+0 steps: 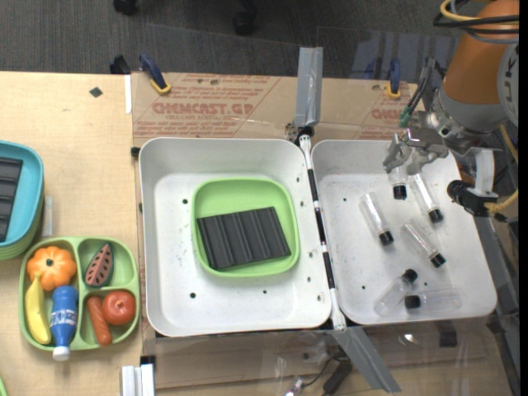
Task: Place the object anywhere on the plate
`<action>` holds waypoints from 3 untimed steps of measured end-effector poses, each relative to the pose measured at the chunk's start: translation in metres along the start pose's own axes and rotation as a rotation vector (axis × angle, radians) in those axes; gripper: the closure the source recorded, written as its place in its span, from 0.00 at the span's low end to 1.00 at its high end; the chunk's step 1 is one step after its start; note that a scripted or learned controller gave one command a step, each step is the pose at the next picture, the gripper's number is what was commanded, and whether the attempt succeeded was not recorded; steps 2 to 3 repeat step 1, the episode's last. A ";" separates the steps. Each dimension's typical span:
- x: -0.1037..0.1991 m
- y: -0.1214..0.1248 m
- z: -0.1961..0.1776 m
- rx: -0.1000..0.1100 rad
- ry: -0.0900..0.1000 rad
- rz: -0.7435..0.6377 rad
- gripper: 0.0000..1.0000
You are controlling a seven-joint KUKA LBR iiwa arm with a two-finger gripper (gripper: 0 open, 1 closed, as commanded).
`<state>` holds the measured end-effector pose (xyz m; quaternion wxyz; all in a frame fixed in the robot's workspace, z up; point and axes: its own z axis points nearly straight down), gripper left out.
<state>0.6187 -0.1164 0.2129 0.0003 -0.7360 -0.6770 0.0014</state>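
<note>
A green square plate (206,200) rests in the middle of the left white bin (165,295), and a dark grey ribbed block (244,237) lies flat on it. Several clear tubes with black caps lie scattered in the right bin (346,295), among them one at centre left (375,219) and one lower right (425,244). My gripper (403,157) hangs over the back of the right bin, pointing down. Directly beneath it is a clear tube (399,181) with its black cap toward the front. Whether that tube is gripped or just lying below is unclear.
A metal post (309,89) stands at the back between the bins. Cardboard (214,106) lies behind them. On the wooden bench at left sit a green divided tray (78,250) of toy food and a blue tray (16,196).
</note>
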 end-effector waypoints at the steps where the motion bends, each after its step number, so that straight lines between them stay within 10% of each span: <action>1: 0.000 0.000 0.000 0.000 0.000 0.000 0.00; 3: 0.000 0.000 0.000 0.000 0.000 0.000 0.00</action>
